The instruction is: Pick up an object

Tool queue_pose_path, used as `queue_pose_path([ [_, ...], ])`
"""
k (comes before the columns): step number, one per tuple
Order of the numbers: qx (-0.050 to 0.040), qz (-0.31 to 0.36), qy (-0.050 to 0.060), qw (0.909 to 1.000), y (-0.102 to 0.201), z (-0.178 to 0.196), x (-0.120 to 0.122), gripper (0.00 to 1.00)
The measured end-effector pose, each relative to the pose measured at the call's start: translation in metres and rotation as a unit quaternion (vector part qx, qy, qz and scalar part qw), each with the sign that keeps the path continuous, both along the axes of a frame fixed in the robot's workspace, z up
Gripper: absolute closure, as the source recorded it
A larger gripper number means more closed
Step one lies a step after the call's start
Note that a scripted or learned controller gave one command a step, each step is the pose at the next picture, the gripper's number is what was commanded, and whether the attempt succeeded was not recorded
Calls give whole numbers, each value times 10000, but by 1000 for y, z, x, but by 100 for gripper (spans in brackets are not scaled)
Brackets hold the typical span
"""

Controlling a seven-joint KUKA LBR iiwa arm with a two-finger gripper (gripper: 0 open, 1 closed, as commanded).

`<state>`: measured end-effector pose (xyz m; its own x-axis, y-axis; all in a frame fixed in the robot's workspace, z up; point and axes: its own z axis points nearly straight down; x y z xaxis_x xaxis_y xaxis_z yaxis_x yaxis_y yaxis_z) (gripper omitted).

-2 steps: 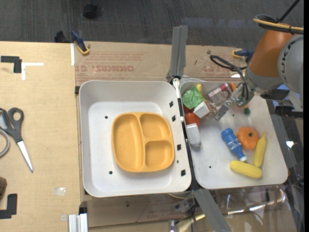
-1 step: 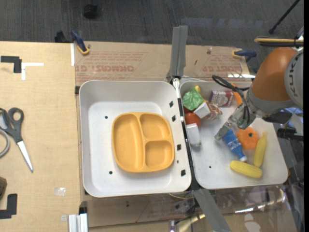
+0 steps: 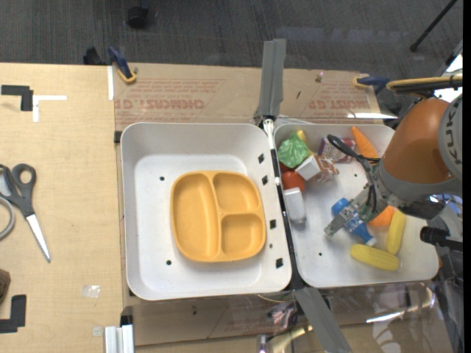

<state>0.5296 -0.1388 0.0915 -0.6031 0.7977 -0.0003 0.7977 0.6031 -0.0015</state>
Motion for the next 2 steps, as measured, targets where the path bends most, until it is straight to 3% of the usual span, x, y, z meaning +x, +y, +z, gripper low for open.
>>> queue_pose_path([
  [1, -6, 11, -5, 10000, 0, 9, 1, 100],
  [2, -2, -1004, -7, 9949, 47, 100, 6, 100],
])
